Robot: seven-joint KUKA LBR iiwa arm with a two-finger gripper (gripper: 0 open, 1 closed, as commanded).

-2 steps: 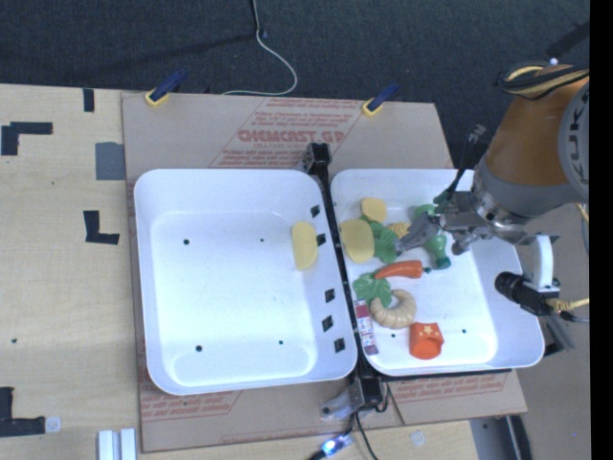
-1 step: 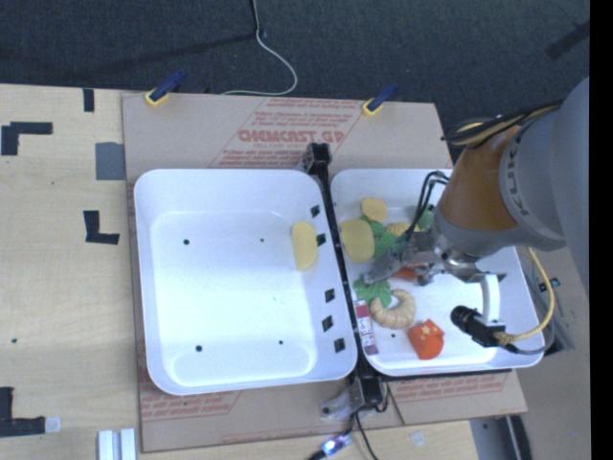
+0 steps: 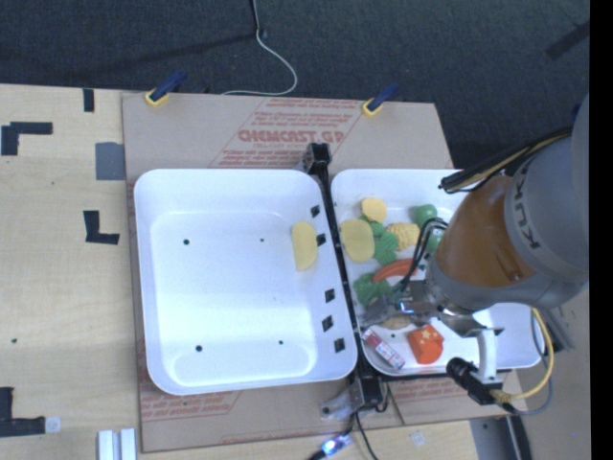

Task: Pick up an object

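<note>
1. Arm [image 3: 508, 242] reaches in from right, low over right bin [image 3: 522, 353].
2. Claw [image 3: 397, 300] sits amid toy pile; its state cannot be told, wrist hides it.
3. Pile: yellow pieces [image 3: 359, 238], green toy [image 3: 386, 245], red-orange piece [image 3: 425, 345], small packet [image 3: 386, 351].
4. Left bin [image 3: 230, 281] holds one yellow block [image 3: 305, 245] near its right wall.

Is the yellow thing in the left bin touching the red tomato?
Apart. The camera view shows the yellow thing lying in the left bin, while the tomato sits in the right bin, across the divider.
</note>
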